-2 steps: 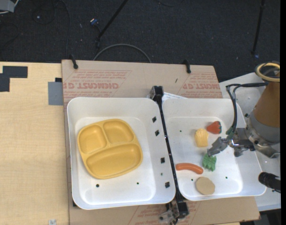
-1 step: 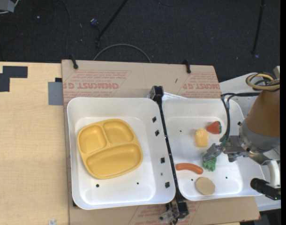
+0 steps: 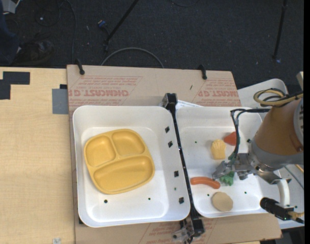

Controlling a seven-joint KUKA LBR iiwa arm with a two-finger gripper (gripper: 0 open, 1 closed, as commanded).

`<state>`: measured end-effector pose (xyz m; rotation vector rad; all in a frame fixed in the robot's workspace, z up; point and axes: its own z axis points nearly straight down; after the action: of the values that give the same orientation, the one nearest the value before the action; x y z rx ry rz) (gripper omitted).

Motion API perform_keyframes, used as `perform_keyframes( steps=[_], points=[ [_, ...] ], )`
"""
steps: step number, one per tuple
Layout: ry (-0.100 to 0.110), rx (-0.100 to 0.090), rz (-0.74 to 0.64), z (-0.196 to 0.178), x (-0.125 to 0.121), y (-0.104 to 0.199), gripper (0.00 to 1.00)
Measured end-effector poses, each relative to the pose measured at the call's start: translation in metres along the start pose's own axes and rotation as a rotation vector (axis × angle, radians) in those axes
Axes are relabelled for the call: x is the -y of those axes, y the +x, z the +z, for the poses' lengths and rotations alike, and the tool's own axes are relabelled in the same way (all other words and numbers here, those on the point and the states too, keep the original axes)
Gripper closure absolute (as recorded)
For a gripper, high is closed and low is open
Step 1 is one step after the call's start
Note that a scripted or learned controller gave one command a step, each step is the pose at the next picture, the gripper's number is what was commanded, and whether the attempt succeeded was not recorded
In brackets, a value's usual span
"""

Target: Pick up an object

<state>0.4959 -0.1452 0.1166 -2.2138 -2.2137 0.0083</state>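
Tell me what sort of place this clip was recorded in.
Probably a robotics lab test bench, not a kitchen: two white bins sit on cardboard, loose cables trail over the dark floor behind, and the grey and orange arm reaches over toy food such as the yellow divided plate.

Two white bins [image 3: 119, 215], one yellow divided tray [image 3: 119, 159], and five small items [image 3: 222, 201] in the right bin.

The arm [image 3: 279, 136] is cut by the frame's right side — it covers part of a red thing [image 3: 230, 138]; the green object [image 3: 226, 177] at the gripper [image 3: 231, 170] is too blurred to identify
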Motion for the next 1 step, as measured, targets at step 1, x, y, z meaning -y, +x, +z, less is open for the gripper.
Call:
perform_keyframes(
  steps=[1],
  points=[
    [0.001, 0.0, 0.003, -0.0103, -0.0004, -0.0013, 1.0]
  ],
)
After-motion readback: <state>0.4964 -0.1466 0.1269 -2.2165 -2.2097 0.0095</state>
